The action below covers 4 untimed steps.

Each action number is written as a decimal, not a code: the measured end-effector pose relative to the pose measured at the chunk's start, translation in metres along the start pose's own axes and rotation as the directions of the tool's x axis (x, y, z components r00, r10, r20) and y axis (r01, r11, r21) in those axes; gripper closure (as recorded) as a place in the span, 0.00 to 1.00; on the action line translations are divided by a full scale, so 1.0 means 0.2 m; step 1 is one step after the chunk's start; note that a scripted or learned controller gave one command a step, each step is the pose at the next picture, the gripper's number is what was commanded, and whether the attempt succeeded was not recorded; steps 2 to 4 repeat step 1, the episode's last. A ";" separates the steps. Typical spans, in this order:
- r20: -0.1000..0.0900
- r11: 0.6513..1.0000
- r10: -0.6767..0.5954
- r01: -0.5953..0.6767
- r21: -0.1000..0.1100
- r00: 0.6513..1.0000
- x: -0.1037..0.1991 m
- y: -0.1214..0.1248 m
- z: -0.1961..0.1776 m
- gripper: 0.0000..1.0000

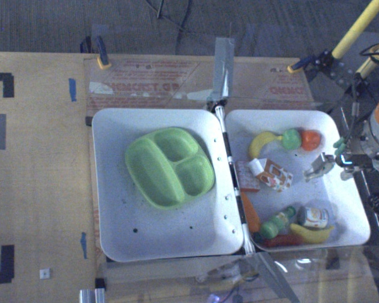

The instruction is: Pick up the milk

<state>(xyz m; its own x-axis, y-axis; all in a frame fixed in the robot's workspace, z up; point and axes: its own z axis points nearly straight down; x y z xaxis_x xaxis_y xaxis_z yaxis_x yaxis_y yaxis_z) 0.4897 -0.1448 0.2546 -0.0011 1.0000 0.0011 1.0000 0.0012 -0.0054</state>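
Note:
The milk (271,175) is a small white carton with orange-red print. It lies on its side in the left half of the right bin (350,197), close to the divider between the two bins. My gripper (319,166) hangs over the right part of the same bin, to the right of the milk and apart from it. Nothing shows in its grasp. The arm (363,156) comes in from the right edge.
The right bin also holds a yellow banana (262,142), a green piece (291,138), an orange-red piece (311,139), a carrot (250,213), a green bottle (278,220), a small jar (314,216), a second banana (313,233) and a red pepper (279,240). A green divided plate (170,166) lies in the left bin (114,219).

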 end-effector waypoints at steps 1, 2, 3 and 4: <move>0.000 0.995 0.104 -0.104 -0.001 0.995 0.16 0.30 0.65 0.00; 0.000 0.995 0.104 -0.104 -0.001 0.995 0.16 0.30 0.65 0.00; 0.000 0.995 0.104 -0.104 -0.001 0.995 0.16 0.30 0.65 0.00; 0.000 0.995 0.104 -0.104 -0.001 0.995 0.16 0.30 0.65 0.00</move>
